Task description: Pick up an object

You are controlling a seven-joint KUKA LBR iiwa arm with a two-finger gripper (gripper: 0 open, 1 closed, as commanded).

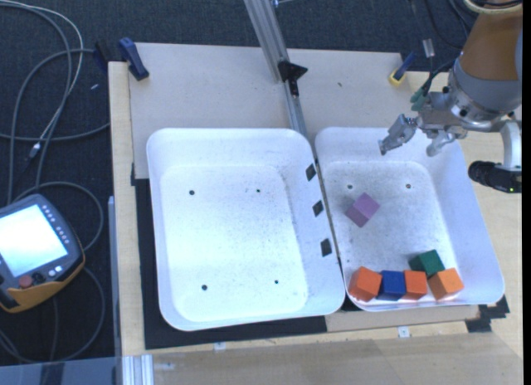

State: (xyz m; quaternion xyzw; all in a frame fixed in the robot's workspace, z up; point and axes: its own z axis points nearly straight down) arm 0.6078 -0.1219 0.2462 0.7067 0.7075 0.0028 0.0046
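Blocks lie in the right bin point(465, 209), which sits beside the left bin point(166, 159) on the counter point(207, 85). The arm point(489, 51) hangs over the right bin's far edge; its end effector point(419, 136) is open, gripping nothing. A purple block point(362, 209) lies alone mid-bin, well apart from the rest. In the near corner, an orange block point(363, 284), blue block point(392, 283), small orange block point(415, 283), green block point(429, 262) and another orange block point(446, 282) crowd together, touching. The purple block looks the best target: fingers can straddle it freely. Descend centred, square to its faces. No writing is readable anywhere.
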